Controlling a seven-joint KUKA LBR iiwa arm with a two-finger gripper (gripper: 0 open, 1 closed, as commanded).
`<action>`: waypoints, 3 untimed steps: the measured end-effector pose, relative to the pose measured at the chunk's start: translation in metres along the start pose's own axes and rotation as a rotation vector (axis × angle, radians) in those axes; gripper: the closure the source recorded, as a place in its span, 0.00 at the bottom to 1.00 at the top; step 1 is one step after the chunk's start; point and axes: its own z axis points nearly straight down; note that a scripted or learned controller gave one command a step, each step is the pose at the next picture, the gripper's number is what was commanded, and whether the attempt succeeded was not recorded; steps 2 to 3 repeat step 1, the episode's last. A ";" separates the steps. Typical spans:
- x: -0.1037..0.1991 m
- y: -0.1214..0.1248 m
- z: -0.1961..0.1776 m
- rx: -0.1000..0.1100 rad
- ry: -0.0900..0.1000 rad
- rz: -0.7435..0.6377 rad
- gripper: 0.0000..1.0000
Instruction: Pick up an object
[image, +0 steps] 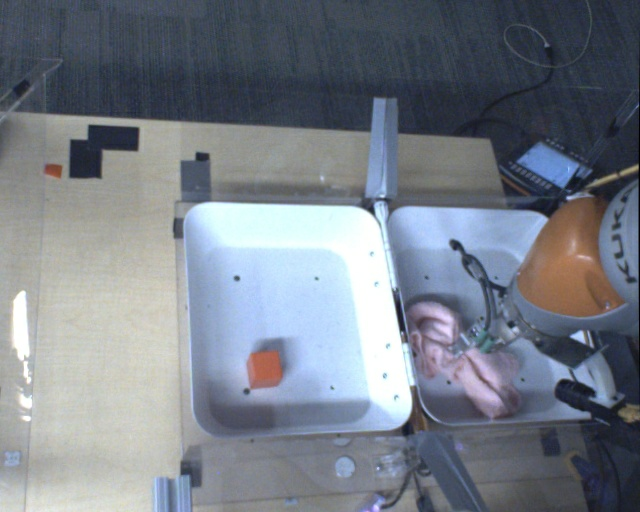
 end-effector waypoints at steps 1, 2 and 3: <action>0.002 0.074 -0.075 0.019 0.007 0.357 1.00; 0.002 0.074 -0.075 0.019 0.007 0.357 1.00; 0.002 0.074 -0.075 0.019 0.007 0.357 1.00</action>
